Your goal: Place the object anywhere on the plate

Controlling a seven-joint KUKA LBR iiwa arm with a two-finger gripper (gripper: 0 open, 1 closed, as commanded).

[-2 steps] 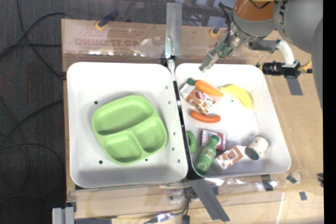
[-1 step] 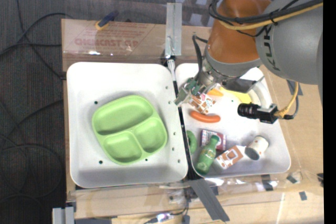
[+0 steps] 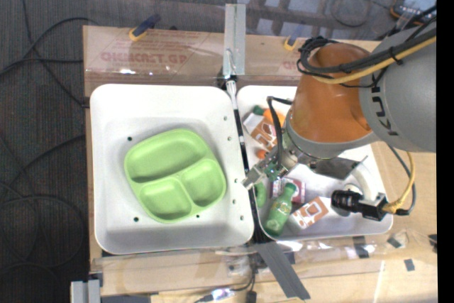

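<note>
A light green plate point(image 3: 174, 174) with three compartments lies in the left white bin point(image 3: 113, 117), nothing on it. My gripper point(image 3: 268, 172) is down in the right bin point(image 3: 376, 174), at its left side, above a cluster of small items. A green bottle point(image 3: 279, 209) lies just below the gripper, near the bin's front. Small orange and white packets point(image 3: 261, 130) lie behind the gripper, and another packet point(image 3: 312, 212) lies to the bottle's right. The arm's orange band and grey body hide much of the right bin.
A metal divider rail point(image 3: 234, 39) runs between the bins at the back. Cardboard point(image 3: 156, 53) lines the bench behind the bins. Cables lie on the dark floor to the left.
</note>
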